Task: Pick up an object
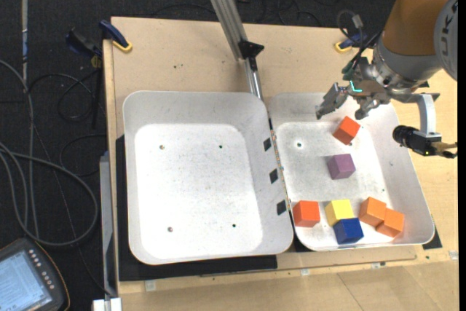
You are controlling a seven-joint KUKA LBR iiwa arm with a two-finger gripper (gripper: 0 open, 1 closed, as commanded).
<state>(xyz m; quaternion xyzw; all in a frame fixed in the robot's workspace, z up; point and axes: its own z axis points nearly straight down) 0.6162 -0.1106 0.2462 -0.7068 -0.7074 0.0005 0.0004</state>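
I have the pincer (346, 107) over the far part of the right bin (415, 189), its two fingers spread wide with nothing between them. One finger (325, 106) points off toward eight o'clock; the other sits just above the nearest orange block (347, 130). That block lies at about five o'clock from the pincer, close under it but not in the gap, so I read this as the approach step: lined up near a target, nothing gripped yet.

The other candidates sit further toward me. A purple cube (340, 165) lies near the bin's middle, at six o'clock from the orange block. Along the near rim I see an orange cube (306, 213), a yellow cube (338, 211) touching a blue cube (349, 230), and two more orange blocks (383, 216) pressed together at the four o'clock corner. The left bin (138, 156) on the worktop (182, 58) holds none of these.

My judgement for the next move: shift the pincer slightly toward five o'clock so the orange block falls between the fingers, descend, then squeeze. The block looks tilted, so it may slip or get nudged aside.
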